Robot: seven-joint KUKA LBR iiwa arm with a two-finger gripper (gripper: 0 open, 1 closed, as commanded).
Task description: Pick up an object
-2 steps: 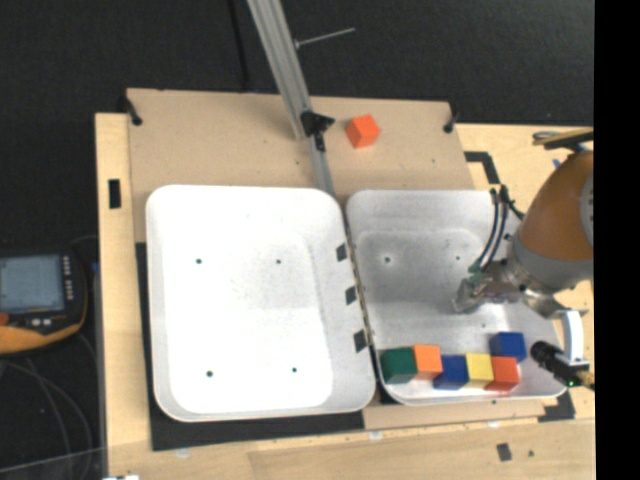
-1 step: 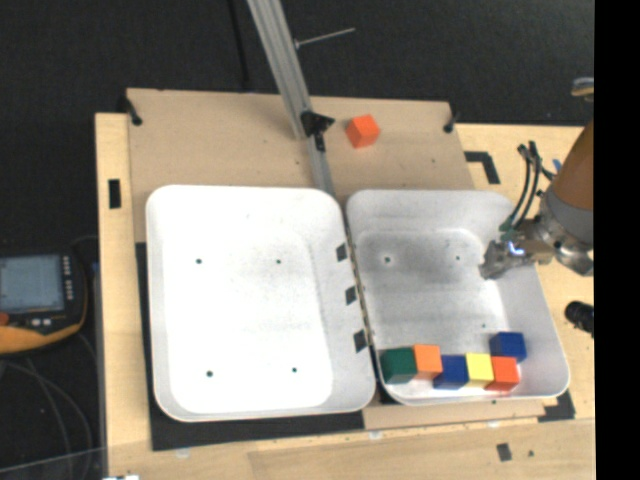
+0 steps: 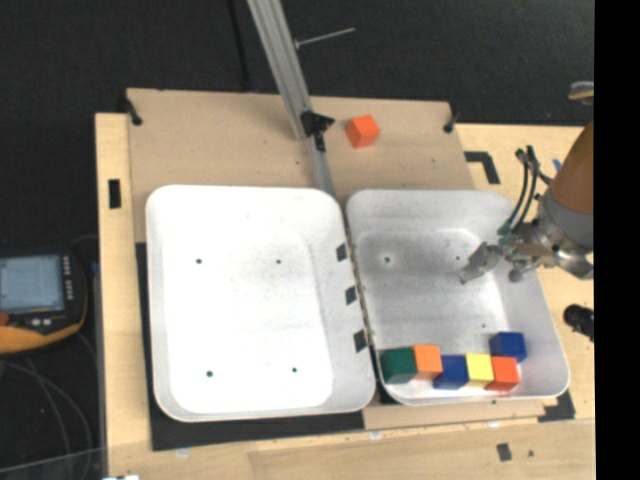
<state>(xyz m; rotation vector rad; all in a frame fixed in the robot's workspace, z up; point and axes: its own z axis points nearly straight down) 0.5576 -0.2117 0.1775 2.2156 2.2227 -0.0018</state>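
Observation:
Several small cubes line the front wall of the right bin: a green cube, an orange cube, a blue cube, a yellow cube, a red-orange cube and another blue cube behind them. My gripper hangs over the right bin's far right part, well behind the cubes. It is open, with nothing between its fingers.
The left bin lies beside the right one. A lone orange cube rests on the bench board behind the bins. A slanted metal rail rises from the board's back. A handheld device lies far left.

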